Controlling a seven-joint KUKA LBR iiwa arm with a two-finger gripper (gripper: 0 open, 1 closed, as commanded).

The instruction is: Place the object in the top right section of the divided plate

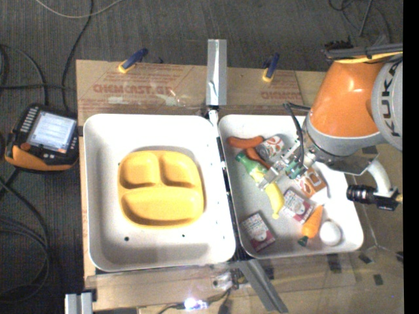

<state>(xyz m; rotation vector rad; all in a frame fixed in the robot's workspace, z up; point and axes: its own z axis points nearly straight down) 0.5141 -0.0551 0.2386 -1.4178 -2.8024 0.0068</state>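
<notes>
Two shallow white bins are seen side by side on the bench (91,77). The left bin (98,149) holds one yellow divided plate (161,187), which has three sections: two small ones along its far side and one wide one along its near side. Nothing is seen lying in any of the three sections.

The right bin (353,231) holds the loose objects, all of them to the right of the plate. One red sausage (245,141) lies at the far side. One green bottle (250,164) lies just below it, and one yellow banana (275,198) lies nearer the front. One carrot (313,222) lies beside one white egg (329,233) at the bin's near right corner. Two small flat packets are counted: one dark red (255,229) at the near side and one (296,205) just right of the banana. One further orange packet (314,183) lies under the arm.

The gripper (288,164) is seen low over the right bin's clutter, right of the green bottle. Whether it is open or closed cannot be told, and no object can be made out in it.

One orange handheld pendant (42,139) lies left of the left bin. Two clamps, one (133,60) and the other (269,68), are fixed at the far edge of the board.
</notes>
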